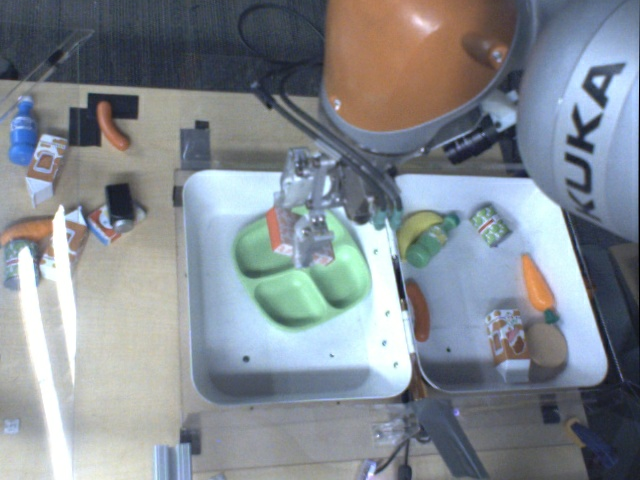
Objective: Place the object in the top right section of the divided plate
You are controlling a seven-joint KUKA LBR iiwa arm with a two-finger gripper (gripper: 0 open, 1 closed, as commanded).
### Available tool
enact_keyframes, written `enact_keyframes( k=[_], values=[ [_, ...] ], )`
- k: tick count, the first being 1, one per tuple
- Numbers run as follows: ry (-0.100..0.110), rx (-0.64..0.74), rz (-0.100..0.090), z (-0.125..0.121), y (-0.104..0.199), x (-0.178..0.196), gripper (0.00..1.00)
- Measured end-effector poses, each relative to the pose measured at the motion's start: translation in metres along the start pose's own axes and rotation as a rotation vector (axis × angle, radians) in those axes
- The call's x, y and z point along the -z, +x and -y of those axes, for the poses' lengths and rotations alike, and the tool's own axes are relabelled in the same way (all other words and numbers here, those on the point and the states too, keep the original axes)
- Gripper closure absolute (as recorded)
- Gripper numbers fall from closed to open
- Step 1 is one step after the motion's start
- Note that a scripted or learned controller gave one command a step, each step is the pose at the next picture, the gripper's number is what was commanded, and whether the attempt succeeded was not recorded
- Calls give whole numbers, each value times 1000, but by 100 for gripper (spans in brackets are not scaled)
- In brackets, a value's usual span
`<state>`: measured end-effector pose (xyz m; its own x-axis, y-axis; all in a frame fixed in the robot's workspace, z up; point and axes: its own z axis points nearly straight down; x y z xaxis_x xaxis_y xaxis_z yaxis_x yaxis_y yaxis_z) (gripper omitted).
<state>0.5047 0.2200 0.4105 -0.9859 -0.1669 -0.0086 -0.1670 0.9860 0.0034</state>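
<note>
A green divided plate [300, 303] lies in the left white bin [230, 368]. My gripper [305, 240] hangs over the plate's upper part, fingers pointing down. A small orange and white carton [281, 232] sits between the fingers, which are shut on it. The carton is over the plate's upper sections, left of the plate's middle. The gripper body hides part of the plate's top right section.
The right bin [470, 373] holds a banana [420, 225], a green bottle [430, 245], a green and white carton [490, 225], a carrot [538, 283], a sausage [418, 309], another carton [507, 341] and a brown round thing [548, 346]. Loose items lie on the bench at left.
</note>
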Motion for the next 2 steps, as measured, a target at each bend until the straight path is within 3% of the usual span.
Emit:
enact_keyframes(
  k=[1, 2],
  values=[
    [1, 69, -1, 12, 9, -31, 100],
    [-1, 38, -1, -3, -81, -51, 100]
  ],
)
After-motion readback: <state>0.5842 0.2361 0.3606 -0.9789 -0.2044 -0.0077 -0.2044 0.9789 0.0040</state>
